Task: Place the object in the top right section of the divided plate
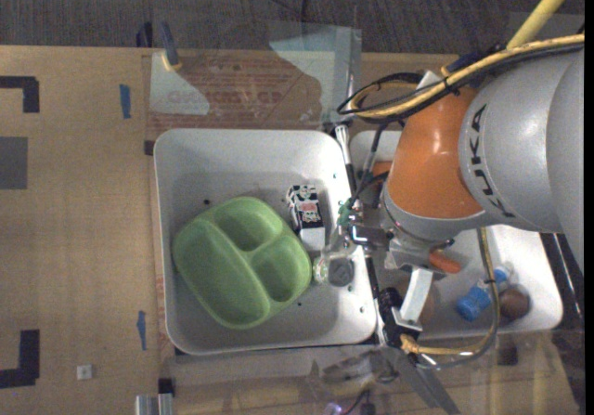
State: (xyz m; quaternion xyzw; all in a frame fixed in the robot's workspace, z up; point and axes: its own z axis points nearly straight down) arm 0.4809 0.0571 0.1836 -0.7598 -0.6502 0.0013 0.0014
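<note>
We cannot single out the task's object. The green divided plate (241, 260) lies tilted in the left bin (186, 172). Just beside its right edge we note a small black-and-white item (306, 209). The gripper (336, 266) hangs low at the plate's right rim; whether it is clenched or released we cannot tell. In the right bin (543, 311) lie a blue item (475, 302), a brown one (512, 302) and an orange one (447, 265).

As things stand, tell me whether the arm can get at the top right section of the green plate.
Probably yes. The gripper hangs just off the right rim of the green divided plate in the left bin, and the plate's sections lie open from above. Only the small black-and-white object beside the rim crowds the approach.
</note>
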